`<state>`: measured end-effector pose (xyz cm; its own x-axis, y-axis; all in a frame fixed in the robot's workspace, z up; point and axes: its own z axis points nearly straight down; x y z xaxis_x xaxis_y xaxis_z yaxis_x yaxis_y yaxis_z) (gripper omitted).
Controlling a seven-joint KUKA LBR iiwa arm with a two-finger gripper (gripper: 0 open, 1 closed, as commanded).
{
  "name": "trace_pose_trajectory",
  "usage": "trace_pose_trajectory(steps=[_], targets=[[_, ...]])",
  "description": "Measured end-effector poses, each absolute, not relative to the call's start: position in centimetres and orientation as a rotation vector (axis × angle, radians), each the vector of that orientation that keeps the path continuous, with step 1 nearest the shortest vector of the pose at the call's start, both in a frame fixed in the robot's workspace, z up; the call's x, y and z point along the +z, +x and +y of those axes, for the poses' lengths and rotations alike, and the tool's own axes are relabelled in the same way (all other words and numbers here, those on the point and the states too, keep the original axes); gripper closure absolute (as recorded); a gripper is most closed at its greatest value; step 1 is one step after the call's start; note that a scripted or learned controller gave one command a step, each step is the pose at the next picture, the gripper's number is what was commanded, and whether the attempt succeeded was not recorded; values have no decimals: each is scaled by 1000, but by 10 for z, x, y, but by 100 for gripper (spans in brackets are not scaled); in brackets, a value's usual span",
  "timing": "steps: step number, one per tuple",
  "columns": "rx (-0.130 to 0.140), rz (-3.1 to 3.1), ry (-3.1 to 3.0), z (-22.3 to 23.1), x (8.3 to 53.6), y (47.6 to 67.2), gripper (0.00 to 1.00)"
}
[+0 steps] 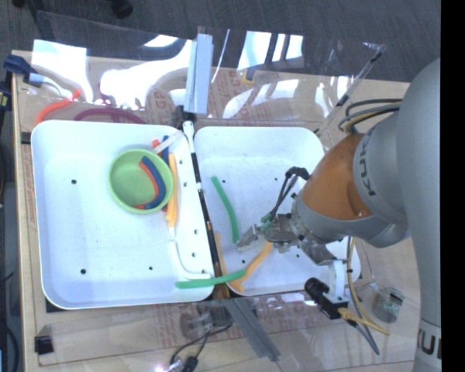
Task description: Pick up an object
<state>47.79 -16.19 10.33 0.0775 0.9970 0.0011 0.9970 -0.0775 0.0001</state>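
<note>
The arm [372, 184], grey with its orange band, enters from the right and is bent low over the right bin [294, 142]. The left bin [77, 231] lies alongside, the two touching along a shared rim.

The left bin holds a green bowl [133, 178] with red and blue pieces nested inside it, set toward the bin's right wall. An orange stick [171, 196] lies just beside the bowl, along that wall.

The right bin holds a curved green strip [226, 208] near its left wall. An orange strip [256, 263] lies at the lower edge. A second green strip [195, 283] bridges the lower rims of both bins.

The gripper [256, 235] sits low in the right bin, between the curved green strip and the orange strip, near both. Whether it is open or closed cannot be told; nothing is seen held.

Judgement: the step in hand is the descent to grasp, with the lift not yet begun. The likely target is the orange strip or the curved green strip. The next move calls for closing squarely on one thin strip, then a straight lift. Thin, flat pieces may slip out.
</note>
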Motion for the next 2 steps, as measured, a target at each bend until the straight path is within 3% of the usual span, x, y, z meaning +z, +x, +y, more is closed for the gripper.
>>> trace_pose_trajectory(steps=[1, 2], targets=[[-1, -2135, -2300, -162, 113, 478, 100], [-1, -2135, -2300, -162, 113, 478, 0]])
